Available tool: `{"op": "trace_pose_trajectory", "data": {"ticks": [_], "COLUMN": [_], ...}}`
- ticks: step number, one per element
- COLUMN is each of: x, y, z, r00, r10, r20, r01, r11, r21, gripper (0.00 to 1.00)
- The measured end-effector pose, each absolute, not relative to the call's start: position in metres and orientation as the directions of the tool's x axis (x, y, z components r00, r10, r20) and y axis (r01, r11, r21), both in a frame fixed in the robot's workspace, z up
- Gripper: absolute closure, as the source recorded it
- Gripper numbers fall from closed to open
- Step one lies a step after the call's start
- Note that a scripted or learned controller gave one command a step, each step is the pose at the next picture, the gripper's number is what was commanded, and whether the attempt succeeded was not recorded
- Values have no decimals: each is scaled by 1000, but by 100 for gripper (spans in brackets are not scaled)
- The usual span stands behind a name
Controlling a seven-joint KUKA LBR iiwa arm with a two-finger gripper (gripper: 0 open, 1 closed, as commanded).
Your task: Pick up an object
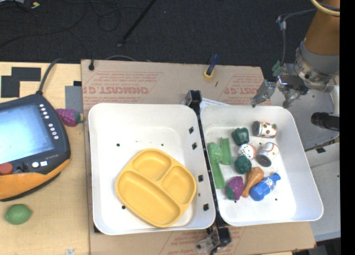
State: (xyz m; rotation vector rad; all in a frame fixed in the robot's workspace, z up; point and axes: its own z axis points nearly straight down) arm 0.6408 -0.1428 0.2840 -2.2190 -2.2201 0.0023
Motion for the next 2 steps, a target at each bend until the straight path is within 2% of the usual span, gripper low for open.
{"op": "trace_pose_trajectory", "data": {"ticks": [1, 2], "x": [620, 601], "y": [-171, -186], "z": [179, 110], "r00": [2, 0], "r10": [1000, 1000], "r20": [2, 0], "r01": [1000, 1000], "r11": [-1, 0], "r21": [-12, 2], "gripper": [0, 0]}}
